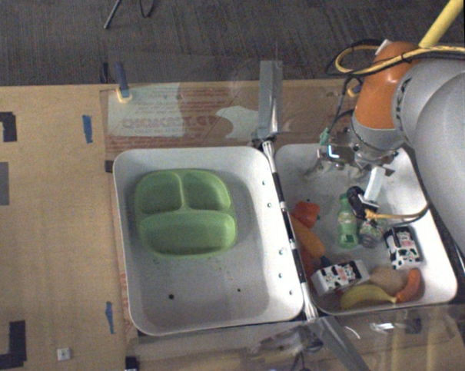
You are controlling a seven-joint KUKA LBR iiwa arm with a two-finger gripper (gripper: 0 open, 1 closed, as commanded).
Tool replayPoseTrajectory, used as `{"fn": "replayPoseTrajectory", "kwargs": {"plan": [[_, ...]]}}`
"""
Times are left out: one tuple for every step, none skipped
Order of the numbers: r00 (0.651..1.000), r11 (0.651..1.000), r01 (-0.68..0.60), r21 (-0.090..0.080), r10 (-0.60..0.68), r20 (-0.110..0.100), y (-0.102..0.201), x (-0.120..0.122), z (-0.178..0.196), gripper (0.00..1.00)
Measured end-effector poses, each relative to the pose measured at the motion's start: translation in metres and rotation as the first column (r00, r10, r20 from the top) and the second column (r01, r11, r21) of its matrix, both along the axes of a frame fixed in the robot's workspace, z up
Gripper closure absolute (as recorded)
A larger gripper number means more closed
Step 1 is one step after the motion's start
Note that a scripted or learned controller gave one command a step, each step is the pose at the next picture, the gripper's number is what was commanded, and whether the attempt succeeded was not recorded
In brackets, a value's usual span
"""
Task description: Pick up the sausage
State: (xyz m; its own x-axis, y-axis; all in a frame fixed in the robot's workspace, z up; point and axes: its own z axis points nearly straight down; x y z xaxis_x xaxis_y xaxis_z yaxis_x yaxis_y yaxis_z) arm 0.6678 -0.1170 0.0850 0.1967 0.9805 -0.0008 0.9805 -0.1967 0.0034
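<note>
Two white bins (135,247) (444,275) on worktop. One green divided plate (186,211) in left bin. Right bin: two black-and-white cartons (338,275) (403,246), one green bottle (347,221), one banana (366,295), one sausage (410,284), couple of orange-red pieces (306,213), exact count unclear.

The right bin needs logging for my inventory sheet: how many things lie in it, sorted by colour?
Counting what the camera view lets me tell apart in the right bin:
Black-and-white cartons: 2
Orange or red pieces: 3
Green bottle: 1
Yellow banana: 1
Total: 7
A few small dark or pale bits beside these are too unclear to count.
</note>
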Motion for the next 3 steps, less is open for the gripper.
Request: {"fn": "replayPoseTrajectory", "kwargs": {"plan": [[0.995, 0.995, -0.095, 0.001, 0.095, -0.004, 0.050, -0.017, 0.098, 0.00], [0.968, 0.968, 0.251, 0.000, -0.251, -0.005, 0.093, -0.001, 0.097, 0.00], [0.766, 0.766, 0.643, -0.002, -0.643, -0.006, 0.195, -0.001, 0.097, 0.00]]}}
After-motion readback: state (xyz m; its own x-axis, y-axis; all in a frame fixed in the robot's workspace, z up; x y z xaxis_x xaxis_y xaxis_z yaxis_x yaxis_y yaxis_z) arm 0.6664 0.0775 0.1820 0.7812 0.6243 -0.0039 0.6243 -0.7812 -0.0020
